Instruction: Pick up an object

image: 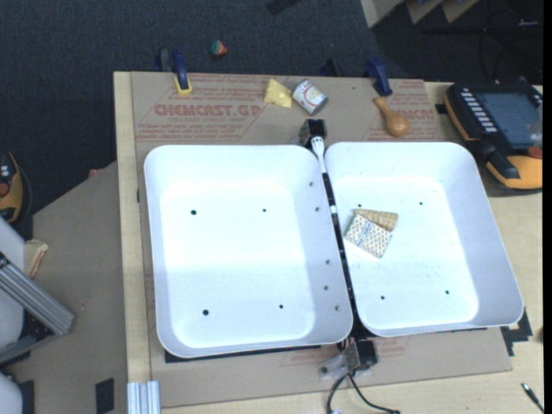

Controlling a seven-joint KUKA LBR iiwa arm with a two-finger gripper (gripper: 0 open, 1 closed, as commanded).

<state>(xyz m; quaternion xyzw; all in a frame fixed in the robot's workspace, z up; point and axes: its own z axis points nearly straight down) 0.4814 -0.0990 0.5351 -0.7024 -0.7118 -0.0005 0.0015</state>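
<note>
A: Start with the biggest thing.

B: The table (259,115), topped with a brown printed board, standing on a dark floor (78,24). Two shallow white bins sit on it side by side, their inner rims touching along a black strip.

A: What's in the left bin (164,231)?

B: I see a plain white floor with a few small dark dots.

A: And the right bin (483,231)?

B: That holds the task's thing: a small patterned packet (367,235), pale with a fine print, lying flat and turned corner-on. It sits left of the bin's middle, near the shared rim but not touching it. A tan piece (385,219) pokes out from under its upper right edge.

A: The jaws?

B: Apart or together, I cannot tell.

A: Anything beyond the bins?

B: At the right edge, a black handheld controller (500,119) with an orange rim. Along the far side of the board, two blue clamps (180,67). Between them lie a yellow wedge (278,94) and, just beside it, a small white box (310,97). Further right is a tan wooden-looking knob (392,119). A tiny coloured ball (219,48) lies on the floor behind the table.
</note>
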